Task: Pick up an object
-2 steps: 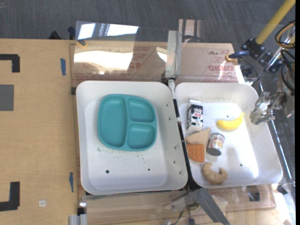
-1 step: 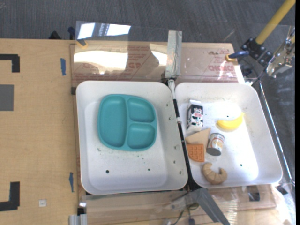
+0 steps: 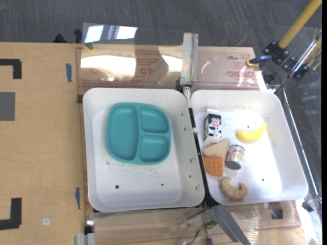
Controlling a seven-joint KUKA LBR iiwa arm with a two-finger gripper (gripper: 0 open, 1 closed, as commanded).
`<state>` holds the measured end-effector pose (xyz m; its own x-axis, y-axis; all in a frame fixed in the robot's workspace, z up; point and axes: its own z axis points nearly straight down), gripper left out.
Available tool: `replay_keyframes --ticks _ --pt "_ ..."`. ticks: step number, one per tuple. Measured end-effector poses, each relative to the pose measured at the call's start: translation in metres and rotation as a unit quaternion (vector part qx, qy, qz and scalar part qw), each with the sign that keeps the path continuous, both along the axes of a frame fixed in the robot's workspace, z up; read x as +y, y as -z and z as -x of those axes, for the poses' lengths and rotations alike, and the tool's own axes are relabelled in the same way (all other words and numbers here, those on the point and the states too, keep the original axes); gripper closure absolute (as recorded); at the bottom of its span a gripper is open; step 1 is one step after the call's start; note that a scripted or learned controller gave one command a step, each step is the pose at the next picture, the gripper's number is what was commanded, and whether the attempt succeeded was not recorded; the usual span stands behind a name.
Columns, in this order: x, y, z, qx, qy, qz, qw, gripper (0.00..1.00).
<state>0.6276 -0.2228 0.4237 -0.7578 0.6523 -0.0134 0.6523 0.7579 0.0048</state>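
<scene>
The right bin [image 3: 286,152] holds several small objects. A yellow banana [image 3: 251,133] lies near its middle. A black-and-white carton [image 3: 212,126] lies at its left side. Below that rest a tan wedge [image 3: 217,148] and an orange waffle [image 3: 213,165]. A small can [image 3: 234,156] lies on its side beside them. A brown croissant [image 3: 233,189] sits near the front edge.
The left bin [image 3: 97,188] holds a teal divided plate [image 3: 138,132]. A clear plastic panel [image 3: 153,65] stands behind both bins. A yellow pole with a black clamp [image 3: 286,45] stands at the upper right. Cardboard [image 3: 36,137] covers the bench on the left.
</scene>
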Motion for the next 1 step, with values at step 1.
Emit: replay_keyframes --ticks 1 --pt "-0.0002 -0.001 0.0141 0.004 -0.286 0.0012 0.9582 1.0"
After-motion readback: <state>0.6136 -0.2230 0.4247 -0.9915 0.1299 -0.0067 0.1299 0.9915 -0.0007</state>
